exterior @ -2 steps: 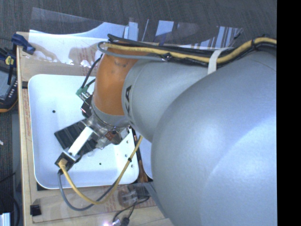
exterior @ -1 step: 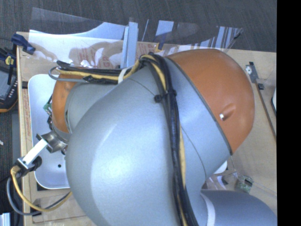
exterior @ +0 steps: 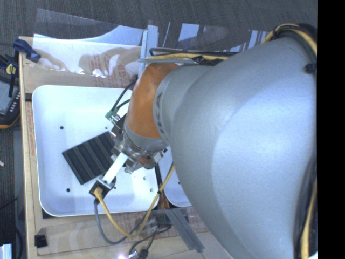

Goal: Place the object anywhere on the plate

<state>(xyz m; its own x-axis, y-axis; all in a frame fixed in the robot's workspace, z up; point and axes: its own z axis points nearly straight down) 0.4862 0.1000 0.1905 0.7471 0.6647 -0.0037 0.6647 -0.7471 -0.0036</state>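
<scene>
Left bin [exterior: 36, 144]: shallow, white, rounded corners, sits on a wooden bench [exterior: 70, 232]. A few small dark dots mark its floor.

Contents: one black ribbed slab [exterior: 87, 158]. It is flat and rectangular, with ridges running along its length. It lies diagonally in the lower middle of the bin, clear of the walls. Its right end reaches up to the gripper [exterior: 136, 156]. Contact there is hidden under the wrist. This is the only loose thing seen in the bin; cannot tell from here whether it is the object or the plate.

Right bin [exterior: 173, 196]: a narrow white strip shows just right of the divider between the two bins. The rest lies under the arm [exterior: 242, 144], so contents cannot be told.

Arm: grey, very large in frame, reaches in from the right. The orange band [exterior: 141, 107] sits above the wrist, over the right part of the left bin. The gripper points down into the bin beside the slab's right end. Spread or pressed together: cannot tell, since the wrist covers it. Nothing visibly held.

Writing: a pale panel [exterior: 91, 63] stands behind the left bin with reddish printing, too blurred to read. No legible brand or label on the slab, bins or arm.

Edges: a blue clamp [exterior: 24, 47] at the bench's far left corner. A yellow and black device [exterior: 8, 102] sits off the bench at the left.
</scene>
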